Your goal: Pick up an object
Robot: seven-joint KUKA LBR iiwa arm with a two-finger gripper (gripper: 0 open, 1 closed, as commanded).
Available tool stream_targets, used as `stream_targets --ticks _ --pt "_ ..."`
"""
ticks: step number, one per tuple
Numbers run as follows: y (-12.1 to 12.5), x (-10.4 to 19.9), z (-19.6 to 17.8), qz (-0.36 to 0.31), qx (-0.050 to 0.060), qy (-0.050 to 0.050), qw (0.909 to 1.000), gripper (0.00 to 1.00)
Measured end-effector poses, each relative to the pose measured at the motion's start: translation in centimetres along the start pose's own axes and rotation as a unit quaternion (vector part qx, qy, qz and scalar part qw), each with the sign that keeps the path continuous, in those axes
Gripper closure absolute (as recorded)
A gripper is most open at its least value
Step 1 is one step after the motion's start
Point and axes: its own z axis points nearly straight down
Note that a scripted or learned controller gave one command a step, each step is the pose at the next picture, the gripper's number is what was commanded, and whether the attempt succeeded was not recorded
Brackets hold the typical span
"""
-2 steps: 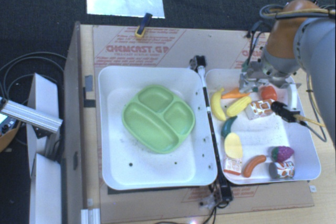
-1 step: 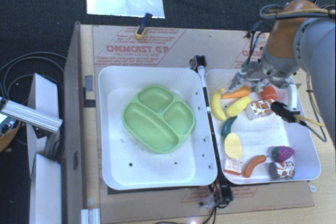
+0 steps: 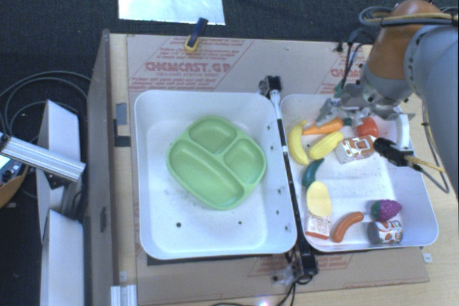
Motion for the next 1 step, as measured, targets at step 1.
stream_targets --ticks 1 --pt "-0.51 -2.07 2.11 0.001 0.001 0.000 1.0000 0.00"
